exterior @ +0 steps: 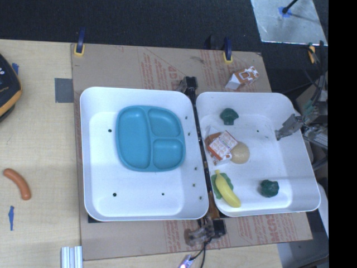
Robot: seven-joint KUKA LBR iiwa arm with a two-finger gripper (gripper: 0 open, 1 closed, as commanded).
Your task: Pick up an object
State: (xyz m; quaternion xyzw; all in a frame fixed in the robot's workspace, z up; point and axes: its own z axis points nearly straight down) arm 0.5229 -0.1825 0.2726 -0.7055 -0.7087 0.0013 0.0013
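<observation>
**Figure: Gripper at the right bin's far edge, no object taken**

From my remote station I see the gripper (284, 129) entering over the right-hand rim of the right bin (301, 175); its tips read as a grey wedge above bare white floor, and I cannot tell whether it is spread or closed. Nothing is visible between its tips, so I judge the pick not yet done: approach, closure and lift all remain. Candidate objects lie well apart from it, toward the bin's left half: a dark green broccoli piece (228, 115) at the top, a red-and-white packet (221, 145) touching a beige round item (240, 153), a banana (226, 188) at the lower left, and a second green piece (269, 188), the nearest to the gripper. The left bin (100, 177) holds a blue divided plate (150, 138). The packet's print is too small to read; the cardboard under the bins (162, 66) carries red lettering, also illegible.
</observation>
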